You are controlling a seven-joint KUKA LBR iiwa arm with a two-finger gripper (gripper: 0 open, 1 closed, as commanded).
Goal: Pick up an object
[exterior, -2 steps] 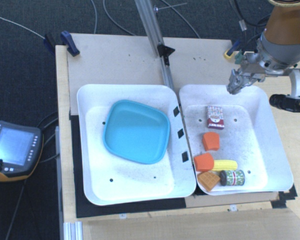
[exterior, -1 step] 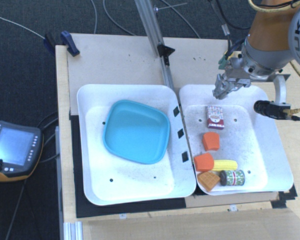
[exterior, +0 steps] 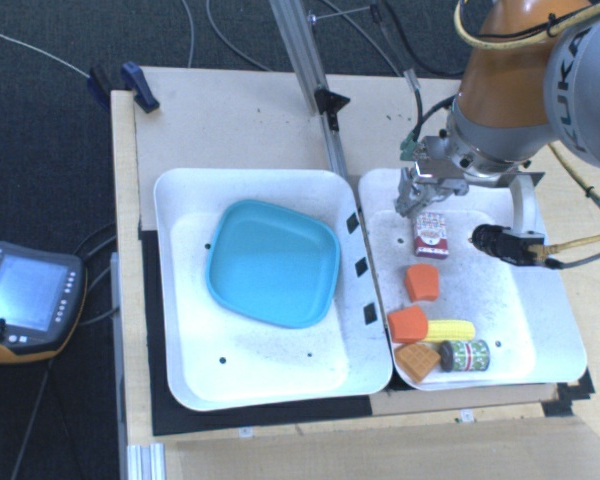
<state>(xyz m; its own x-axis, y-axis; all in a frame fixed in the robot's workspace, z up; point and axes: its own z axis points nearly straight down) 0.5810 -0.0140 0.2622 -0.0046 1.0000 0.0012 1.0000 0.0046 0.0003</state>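
My gripper [exterior: 417,196]: low over the right bin's [exterior: 540,318] far left corner; whether my fingers are apart or closed I cannot tell.
My arm: reaches in from the right, wrist bent steeply down.
Red-and-white carton [exterior: 432,235]: lies just below my gripper.
Nearer objects: two orange blocks [exterior: 422,282], a yellow corn cob [exterior: 450,330], a small can [exterior: 466,355].
Left bin [exterior: 180,368]: holds a blue plate [exterior: 273,262].

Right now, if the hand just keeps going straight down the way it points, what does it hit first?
Most likely the small red and white box, which lies in the right bin just under the hand. Depth is hard to judge from this slanted view, so it might meet the bin floor beside the box.
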